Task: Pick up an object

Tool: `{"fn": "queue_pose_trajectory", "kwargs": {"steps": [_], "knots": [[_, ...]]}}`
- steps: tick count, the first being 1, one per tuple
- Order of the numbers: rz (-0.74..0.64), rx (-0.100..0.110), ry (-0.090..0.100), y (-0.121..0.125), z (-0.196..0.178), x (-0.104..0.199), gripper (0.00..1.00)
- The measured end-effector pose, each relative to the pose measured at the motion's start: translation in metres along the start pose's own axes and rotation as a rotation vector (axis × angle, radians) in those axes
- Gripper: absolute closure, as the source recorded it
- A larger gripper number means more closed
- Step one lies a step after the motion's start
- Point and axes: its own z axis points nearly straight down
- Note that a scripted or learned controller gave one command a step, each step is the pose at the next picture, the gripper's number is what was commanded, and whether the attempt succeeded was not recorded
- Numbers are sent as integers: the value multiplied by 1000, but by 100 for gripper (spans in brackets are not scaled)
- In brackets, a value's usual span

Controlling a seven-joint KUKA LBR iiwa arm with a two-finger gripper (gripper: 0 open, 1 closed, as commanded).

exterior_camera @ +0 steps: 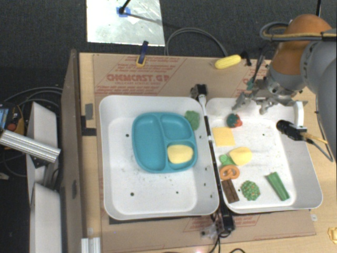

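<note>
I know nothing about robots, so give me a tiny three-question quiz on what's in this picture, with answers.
1. True or false: the yellow lump lies in a compartment of the blue tray.
2. Which bin holds the green stick? A) left B) right
3. Fill in: the gripper hovers over the right bin's ____ edge.

Key: 1 true. 2 B. 3 far.
</note>
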Motion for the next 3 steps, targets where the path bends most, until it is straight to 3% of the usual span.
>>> {"fn": "queue_pose_trajectory", "kwargs": {"steps": [1, 2, 3], "knots": [[-4, -3, 0, 1, 70, 16, 0], [-5, -11, -1, 3, 54, 15, 100], [-8, -15, 1, 3, -40, 80, 100]]}}
